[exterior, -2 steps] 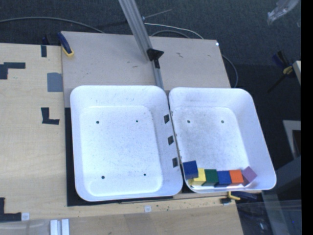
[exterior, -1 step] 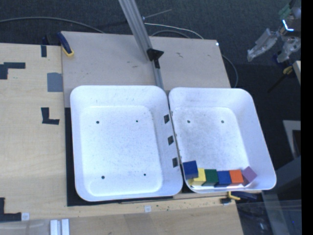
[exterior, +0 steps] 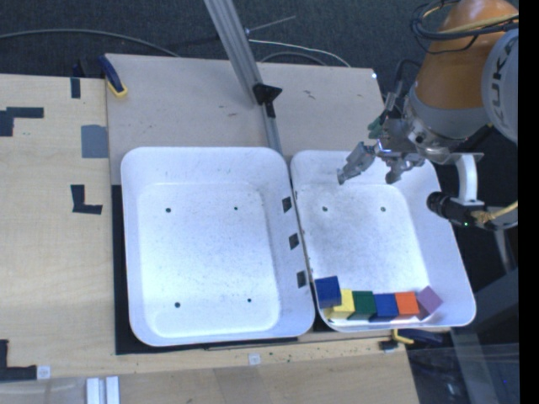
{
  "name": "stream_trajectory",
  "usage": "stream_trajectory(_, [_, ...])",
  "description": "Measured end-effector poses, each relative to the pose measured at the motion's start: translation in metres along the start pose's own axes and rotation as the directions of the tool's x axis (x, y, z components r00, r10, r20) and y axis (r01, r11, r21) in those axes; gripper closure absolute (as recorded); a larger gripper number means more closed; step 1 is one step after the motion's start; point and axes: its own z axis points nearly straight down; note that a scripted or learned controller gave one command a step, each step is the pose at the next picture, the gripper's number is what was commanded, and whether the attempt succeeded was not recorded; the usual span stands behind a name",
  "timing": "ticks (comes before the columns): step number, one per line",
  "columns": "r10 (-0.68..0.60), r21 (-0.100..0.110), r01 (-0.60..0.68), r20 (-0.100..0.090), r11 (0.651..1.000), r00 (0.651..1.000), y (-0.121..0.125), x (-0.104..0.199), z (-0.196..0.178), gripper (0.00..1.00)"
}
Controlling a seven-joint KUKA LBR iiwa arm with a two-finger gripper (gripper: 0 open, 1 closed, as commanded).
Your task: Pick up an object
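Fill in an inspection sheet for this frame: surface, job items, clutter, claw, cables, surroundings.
Surface: wooden bench bearing left bin and right bin, side by side.
Job's things: coloured blocks in a row along the right bin's near edge; one blue block sits just behind the row's left end.
Clutter: nothing seen in the bins besides the blocks.
Claw: claw open, over the right bin's far edge, holding nothing.
Cables: white cable behind the bench.
Surroundings: slanted metal rail; dark tape marks.

The arm (exterior: 459,57) reaches in from the right, its tool (exterior: 370,168) spread open and empty.
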Motion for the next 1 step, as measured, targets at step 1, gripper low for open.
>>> stream_trajectory(1, [-0.005,-0.001,0.005,-0.002,1.000,1.000,-0.0468,0.0739,0.0306,0.00])
